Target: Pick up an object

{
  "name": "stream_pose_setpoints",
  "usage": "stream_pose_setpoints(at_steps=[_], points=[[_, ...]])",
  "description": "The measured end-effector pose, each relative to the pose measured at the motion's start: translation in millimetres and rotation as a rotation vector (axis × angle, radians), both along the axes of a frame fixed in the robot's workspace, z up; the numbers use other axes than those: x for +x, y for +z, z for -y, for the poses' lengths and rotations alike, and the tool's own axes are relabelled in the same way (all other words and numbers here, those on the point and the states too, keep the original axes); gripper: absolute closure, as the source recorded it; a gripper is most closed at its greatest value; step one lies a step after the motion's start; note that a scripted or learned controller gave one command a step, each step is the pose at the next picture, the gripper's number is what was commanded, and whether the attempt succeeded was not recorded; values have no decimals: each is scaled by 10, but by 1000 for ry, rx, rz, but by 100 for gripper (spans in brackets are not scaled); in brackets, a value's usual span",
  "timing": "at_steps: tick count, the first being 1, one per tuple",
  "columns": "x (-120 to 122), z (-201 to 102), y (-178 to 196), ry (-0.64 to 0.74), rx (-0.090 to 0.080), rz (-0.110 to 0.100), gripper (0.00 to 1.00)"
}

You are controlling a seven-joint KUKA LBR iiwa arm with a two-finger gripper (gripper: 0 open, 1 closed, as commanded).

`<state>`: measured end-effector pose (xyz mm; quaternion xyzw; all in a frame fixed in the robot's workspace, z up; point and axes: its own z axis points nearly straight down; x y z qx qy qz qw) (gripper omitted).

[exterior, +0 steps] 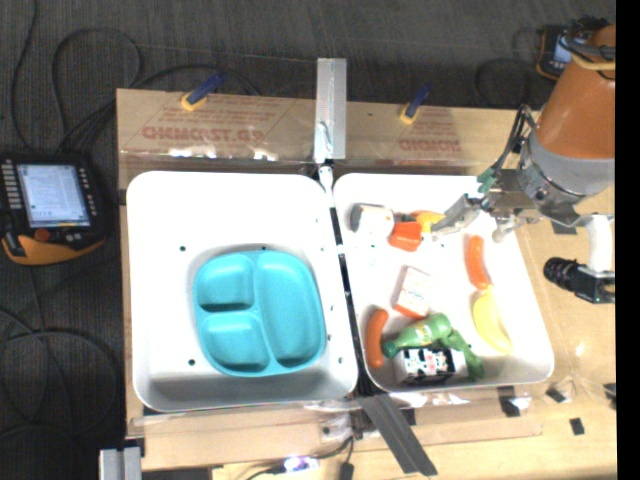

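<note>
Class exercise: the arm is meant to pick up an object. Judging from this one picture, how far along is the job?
Done: nothing looks lifted; the orange block, carrot, banana and green bottle all lie in the right bin. In hand: the gripper hangs over that bin's far right corner, open, with nothing between its fingers. Left: descend, close on one item, lift it.

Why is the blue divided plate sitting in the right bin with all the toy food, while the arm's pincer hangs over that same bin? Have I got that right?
Not quite. The camera view shows the blue divided plate in the left bin, by itself. The toy food lies in the right bin, and the pincer does hang over that bin's far side.
</note>
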<state>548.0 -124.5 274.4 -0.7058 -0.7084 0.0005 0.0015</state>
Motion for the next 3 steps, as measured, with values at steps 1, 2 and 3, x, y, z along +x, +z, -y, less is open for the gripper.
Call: stream_pose_setpoints(at_steps=[1, 2, 3], points=[[0, 0, 0, 0, 0, 0, 0], [181, 640, -683, 258, 0, 2, 0], [416, 894, -1788, 219, 4, 9, 0]])
